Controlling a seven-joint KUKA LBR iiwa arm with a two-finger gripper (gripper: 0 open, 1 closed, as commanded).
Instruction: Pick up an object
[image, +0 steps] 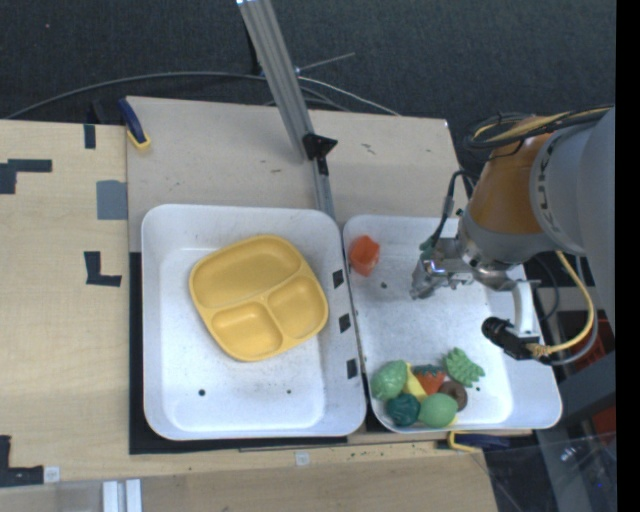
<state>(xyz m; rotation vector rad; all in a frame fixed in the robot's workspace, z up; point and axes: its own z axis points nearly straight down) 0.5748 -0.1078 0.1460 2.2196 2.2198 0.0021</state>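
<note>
The claw (432, 283) is being held over the right bin (400, 330), right of the frame's centre, under the grey arm (560, 190) with its orange band (505, 195). Its metal tips are being pointed down and to the left toward the bin floor. Whether the tips are apart or together cannot be told from this slanted view, and nothing is being seen between them.

An orange block (364, 254) is being left in the upper left corner of the right bin, near the claw but apart from it. A cluster of toy food (425, 390) is being kept at the bin's lower edge, in the lower right of the frame: green pieces, a red one, a yellow one and a brown one, packed touching, well apart from the claw.

In the left bin (165, 330), a yellow divided plate (258, 296) is being shown lying flat, tilted in its outline, at the frame's centre left.
</note>
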